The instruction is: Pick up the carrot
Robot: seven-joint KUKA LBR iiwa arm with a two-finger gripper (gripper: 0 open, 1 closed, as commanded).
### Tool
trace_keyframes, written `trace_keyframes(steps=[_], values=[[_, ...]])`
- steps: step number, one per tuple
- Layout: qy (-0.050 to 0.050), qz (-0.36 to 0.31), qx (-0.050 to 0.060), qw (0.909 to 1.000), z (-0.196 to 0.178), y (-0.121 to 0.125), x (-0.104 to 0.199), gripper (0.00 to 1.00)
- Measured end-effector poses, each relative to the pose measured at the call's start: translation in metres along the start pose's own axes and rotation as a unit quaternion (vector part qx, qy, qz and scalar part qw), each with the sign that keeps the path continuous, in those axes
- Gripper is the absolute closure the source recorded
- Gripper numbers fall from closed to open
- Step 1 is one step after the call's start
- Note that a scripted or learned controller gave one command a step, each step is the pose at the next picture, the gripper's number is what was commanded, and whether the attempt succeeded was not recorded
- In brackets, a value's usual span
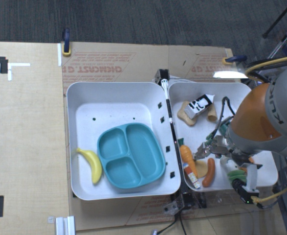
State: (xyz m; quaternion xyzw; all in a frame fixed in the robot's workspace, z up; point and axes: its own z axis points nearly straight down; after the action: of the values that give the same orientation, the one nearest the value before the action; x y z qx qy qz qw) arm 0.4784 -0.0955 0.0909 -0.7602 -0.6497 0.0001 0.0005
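The orange carrot (187, 157) lies on the floor of the right bin (241, 88), near its left wall. My gripper (205, 150) hangs just right of the carrot, low in that bin, its metal fingers (201, 153) pointing left toward the carrot. Nothing shows between the fingers. The grey arm with its orange band (253, 116) comes in from the right and covers the bin's right half.
A red sausage (209, 172) lies right of the carrot, with a bread slice (186, 112) and a black-and-white box (201, 105) at the back. A green item (237, 174) sits under the arm. The left bin (84, 97) holds a teal divided plate (129, 154) and a banana (91, 164).
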Motion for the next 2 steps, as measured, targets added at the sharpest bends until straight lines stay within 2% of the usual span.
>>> trace_keyframes(steps=[1, 2], values=[[-0.001, 0.01, 0.001, 0.9999, 0.0, 0.027, 0.005, 0.0], [0.0, 0.214, 0.003, 0.9768, 0.001, 0.004, 0.002, 0.0]])
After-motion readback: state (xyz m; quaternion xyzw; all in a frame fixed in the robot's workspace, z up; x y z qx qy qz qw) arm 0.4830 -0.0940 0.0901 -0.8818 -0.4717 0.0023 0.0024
